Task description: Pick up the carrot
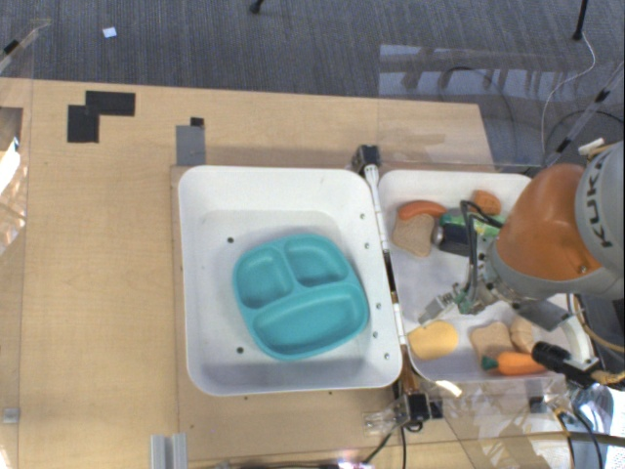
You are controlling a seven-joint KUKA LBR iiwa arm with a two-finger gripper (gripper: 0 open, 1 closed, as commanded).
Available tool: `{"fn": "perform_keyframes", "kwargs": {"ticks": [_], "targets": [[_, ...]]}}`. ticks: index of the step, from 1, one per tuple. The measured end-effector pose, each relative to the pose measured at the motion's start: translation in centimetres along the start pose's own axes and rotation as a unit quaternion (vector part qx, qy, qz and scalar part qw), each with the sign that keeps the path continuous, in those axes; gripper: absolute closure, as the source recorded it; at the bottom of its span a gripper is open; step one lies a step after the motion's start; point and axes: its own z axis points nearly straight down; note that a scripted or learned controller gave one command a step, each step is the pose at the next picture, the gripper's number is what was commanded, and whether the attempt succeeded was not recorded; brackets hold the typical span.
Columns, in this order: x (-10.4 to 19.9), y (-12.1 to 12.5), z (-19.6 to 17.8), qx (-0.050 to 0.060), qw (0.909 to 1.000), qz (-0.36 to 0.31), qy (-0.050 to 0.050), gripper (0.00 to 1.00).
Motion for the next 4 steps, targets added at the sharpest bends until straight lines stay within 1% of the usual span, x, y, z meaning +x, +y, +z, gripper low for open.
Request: {"fn": "perform_keyframes", "kwargs": {"ticks": [1, 2, 3, 4], "targets": [[0.3, 0.0, 1.0, 0.001, 0.9722, -0.234, 0.0, 0.0], [0.2, 0.4, -0.2, -0.004, 0.9725, -0.233, -0.004, 1.0], [0.2, 0.4, -0.2, -0.003, 0.9726, -0.233, -0.003, 0.0], [0.2, 0.8, -1.3, -0.008, 0.9726, -0.232, -0.007, 1.0]]}}
